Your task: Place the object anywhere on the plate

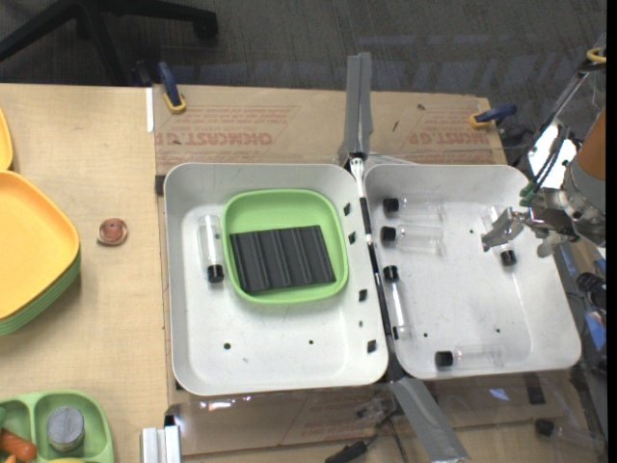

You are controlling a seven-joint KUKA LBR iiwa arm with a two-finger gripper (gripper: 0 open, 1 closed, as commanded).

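Observation:
A square green plate (285,206) sits in the left bin (280,355). On it lies a dark grey ridged slab (281,258), flat and covering most of the plate's floor. A clear tube with a black cap (209,249) lies on the bin floor just left of the plate. My gripper (504,233) hangs over the right side of the right bin (482,307), far from the plate, with nothing visibly in it. Several clear tubes with black caps lie in that bin, two near its left wall (390,204) and one at the front (445,359).
A stack of yellow plates (29,249) and a small brown disc (113,231) are on the bench to the left. A green compartment tray (48,427) is at the bottom left. Clamps (172,95) hold the cardboard at the back. A raised divider (371,258) separates the bins.

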